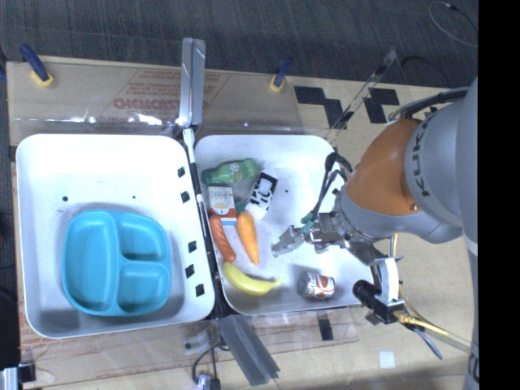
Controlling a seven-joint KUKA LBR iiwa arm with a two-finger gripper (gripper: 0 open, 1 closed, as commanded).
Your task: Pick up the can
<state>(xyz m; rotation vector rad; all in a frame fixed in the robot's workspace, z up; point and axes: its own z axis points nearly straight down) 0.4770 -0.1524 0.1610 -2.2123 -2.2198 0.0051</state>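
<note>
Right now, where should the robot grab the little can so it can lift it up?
Probably around its round middle, coming straight down from above. The can lies on its side near the front wall of the right bin, so its curved sides face up. The banana sits to its left, apart from it, leaving room for the gripper.
</note>
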